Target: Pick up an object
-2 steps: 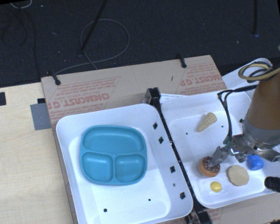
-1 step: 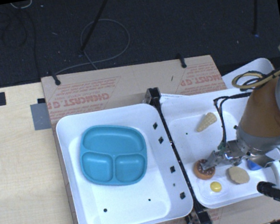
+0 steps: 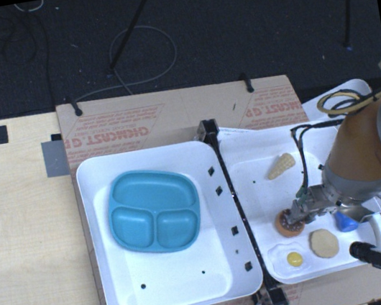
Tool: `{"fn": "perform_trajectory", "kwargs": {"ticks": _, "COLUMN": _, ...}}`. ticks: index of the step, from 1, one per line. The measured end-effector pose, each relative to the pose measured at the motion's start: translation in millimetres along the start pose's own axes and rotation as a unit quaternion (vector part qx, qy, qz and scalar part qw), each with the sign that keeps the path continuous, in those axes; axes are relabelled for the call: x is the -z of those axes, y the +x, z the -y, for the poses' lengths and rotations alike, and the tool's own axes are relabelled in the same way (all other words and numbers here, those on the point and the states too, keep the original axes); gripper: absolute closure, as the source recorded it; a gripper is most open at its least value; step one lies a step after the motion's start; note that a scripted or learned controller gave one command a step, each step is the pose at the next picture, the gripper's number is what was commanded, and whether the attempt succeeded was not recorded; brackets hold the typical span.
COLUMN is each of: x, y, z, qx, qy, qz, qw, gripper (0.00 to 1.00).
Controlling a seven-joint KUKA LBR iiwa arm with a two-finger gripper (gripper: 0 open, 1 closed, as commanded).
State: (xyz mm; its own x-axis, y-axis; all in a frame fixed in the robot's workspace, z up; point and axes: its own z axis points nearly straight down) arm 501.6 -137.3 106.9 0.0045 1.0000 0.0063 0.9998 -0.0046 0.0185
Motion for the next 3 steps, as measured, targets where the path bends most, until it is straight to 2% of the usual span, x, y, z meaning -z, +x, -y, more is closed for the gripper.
{"fn": "perform_trajectory", "kwargs": {"ticks": 1, "x": 42, "y": 0, "z": 0, "qx": 0.003, "qy": 0.009, "qz": 0.003, "qw": 0.9999, "gripper": 1.00}}
{"fn": "perform_trajectory", "kwargs": {"ticks": 2, "x": 100, "y": 7, "z": -6, "qx": 0.003, "qy": 0.008, "qz": 0.003, "qw": 1.0000, "gripper": 1.00}}
{"fn": "perform_trajectory", "kwargs": {"ticks": 3, "x": 161, "y": 2, "z": -4, "qx": 0.003, "qy": 0.007, "qz": 0.004, "qw": 1.0000, "gripper": 1.00}}
